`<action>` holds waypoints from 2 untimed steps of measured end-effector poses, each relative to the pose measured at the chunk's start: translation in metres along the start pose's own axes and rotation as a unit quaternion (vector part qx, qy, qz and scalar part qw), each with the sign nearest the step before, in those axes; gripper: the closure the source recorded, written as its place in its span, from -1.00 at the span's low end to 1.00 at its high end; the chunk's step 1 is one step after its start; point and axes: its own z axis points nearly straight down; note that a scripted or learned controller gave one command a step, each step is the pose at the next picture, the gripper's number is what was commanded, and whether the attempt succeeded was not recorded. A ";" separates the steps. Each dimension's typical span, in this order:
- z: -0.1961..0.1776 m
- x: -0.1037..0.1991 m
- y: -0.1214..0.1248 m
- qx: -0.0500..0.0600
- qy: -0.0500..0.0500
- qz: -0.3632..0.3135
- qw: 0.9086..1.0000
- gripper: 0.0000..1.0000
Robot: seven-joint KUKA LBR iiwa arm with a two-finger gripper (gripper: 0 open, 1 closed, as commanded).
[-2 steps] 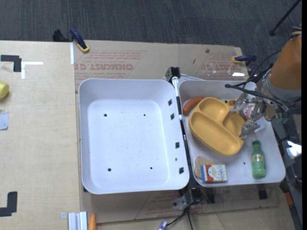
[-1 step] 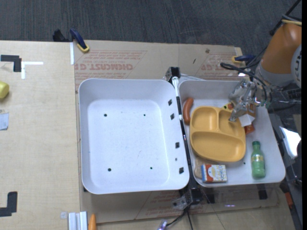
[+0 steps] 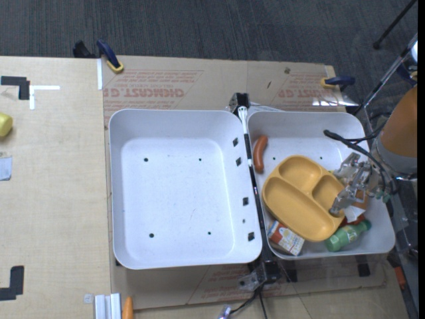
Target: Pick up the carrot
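Carrot point(image 3: 259, 153) lies at right bin's point(image 3: 302, 119) left wall, well apart from my gripper point(image 3: 346, 195) near the right wall; grip state unclear.

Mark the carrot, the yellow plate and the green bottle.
carrot point(image 3: 259, 153): camera view, middle of its length.
yellow plate point(image 3: 297, 205): camera view, floor of its big compartment.
green bottle point(image 3: 342, 238): camera view, its body.

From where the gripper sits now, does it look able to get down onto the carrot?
Probably yes. The carrot lies bare on the right bin floor by the divider, nothing on top. The yellow tray lies between it and the gripper, so go over it.
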 end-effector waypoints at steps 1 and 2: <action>-0.001 -0.033 0.061 0.005 -0.006 0.163 0.987 -1.00; -0.008 -0.046 0.109 0.006 -0.012 0.275 0.961 -1.00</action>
